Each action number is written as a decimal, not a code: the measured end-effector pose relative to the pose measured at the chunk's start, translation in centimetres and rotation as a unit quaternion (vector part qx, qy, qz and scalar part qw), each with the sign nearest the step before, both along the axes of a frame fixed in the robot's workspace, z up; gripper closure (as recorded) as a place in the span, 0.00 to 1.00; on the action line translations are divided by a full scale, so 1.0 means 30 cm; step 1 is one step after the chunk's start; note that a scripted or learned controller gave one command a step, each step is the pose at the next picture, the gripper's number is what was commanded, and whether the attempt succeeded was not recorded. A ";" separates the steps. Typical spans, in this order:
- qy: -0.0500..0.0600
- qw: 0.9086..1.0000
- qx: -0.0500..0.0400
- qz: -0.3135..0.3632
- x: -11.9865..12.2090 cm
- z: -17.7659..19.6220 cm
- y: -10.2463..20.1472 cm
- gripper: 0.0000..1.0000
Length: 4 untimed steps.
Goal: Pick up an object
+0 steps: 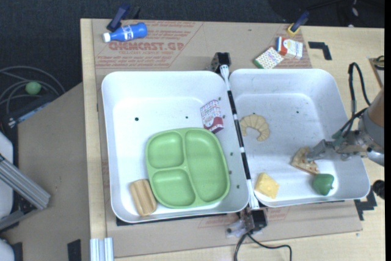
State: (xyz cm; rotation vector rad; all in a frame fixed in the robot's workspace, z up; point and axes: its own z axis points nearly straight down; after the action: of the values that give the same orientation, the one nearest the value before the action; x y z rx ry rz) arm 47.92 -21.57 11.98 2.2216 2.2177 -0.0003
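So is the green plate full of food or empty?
Empty. The green plate shows bare green in all three sections; the tan bread piece lies beside it in the left bin.

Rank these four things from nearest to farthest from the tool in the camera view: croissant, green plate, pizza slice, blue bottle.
Measured from the tool in the right bin:
1. Pizza slice, right beside the tool.
2. Croissant, right bin, near the divider.
3. Green plate, left bin.
4. Blue bottle, on the bench beyond the left bin.
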 end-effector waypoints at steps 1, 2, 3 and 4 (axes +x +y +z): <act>0.002 1.000 0.002 0.002 0.027 -0.119 0.227 0.00; 0.000 1.000 0.001 0.001 0.095 -0.118 0.223 0.00; -0.001 1.000 0.000 0.001 0.096 -0.085 0.222 1.00; 0.000 1.000 0.002 0.002 0.132 0.217 0.514 1.00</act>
State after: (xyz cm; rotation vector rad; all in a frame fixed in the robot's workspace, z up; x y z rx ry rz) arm 51.88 -6.14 18.49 2.2194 2.2235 0.0025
